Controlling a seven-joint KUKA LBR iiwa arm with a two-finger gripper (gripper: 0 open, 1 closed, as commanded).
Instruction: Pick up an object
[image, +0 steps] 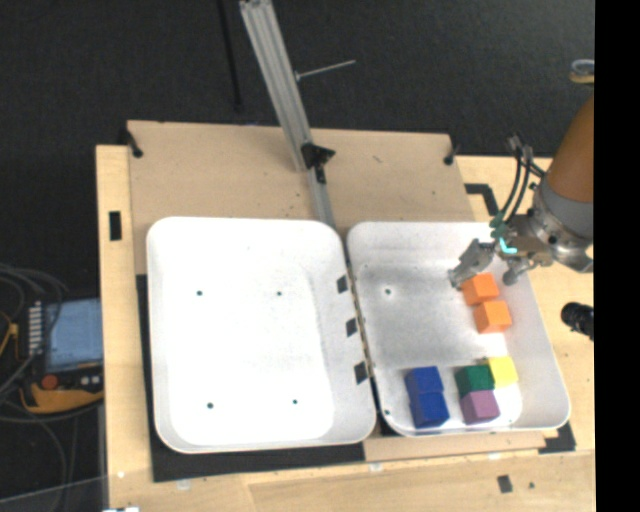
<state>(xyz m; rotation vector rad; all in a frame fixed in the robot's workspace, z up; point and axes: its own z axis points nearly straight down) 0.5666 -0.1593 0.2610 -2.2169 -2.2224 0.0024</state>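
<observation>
The arm (570, 170) is reaching in from the right, and most of it is being cut off by the frame edge, so only the orange band and the grey wrist are showing. The gripper (493, 265) is hanging over the upper right part of the right bin (400, 260), its two fingers spread apart: one grey finger (469, 266) is slanting down to the left, the other (518, 268) is sitting to the right. Nothing is showing between them.

Directly below the gripper, an orange block (481, 288) is lying on the floor of the right bin, and a second orange block (493, 317) is sitting just below it, the two seeming to touch. Whether the left finger is touching the upper orange block is hard to make out.

Along the lower edge of the right bin, a blue block (427, 395) is lying left of a tight cluster: a green block (474, 379), a yellow block (502, 371) and a purple block (481, 405). The left bin (245, 330) is lying beside the right bin.
</observation>
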